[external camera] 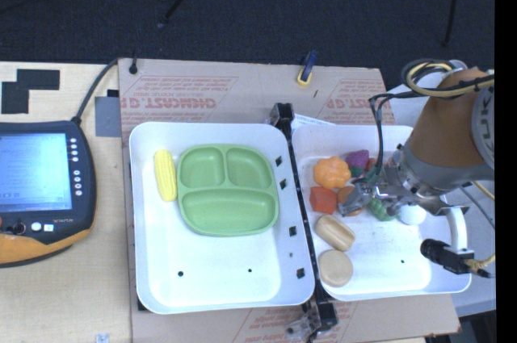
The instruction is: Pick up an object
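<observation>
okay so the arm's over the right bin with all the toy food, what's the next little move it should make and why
Probably a short straight descent, then close. The gripper sits low in the right bin, amid a tight cluster: the orange piece, red block and green piece. Nothing shows between its fingers, so any sideways move would likely just shove the neighbours.

One fixed camera looks down at a slant from above the bench. It takes in both shallow white plastic bins (153, 253) side by side, and the grey arm with the orange band (444, 131) enters from the right.
</observation>
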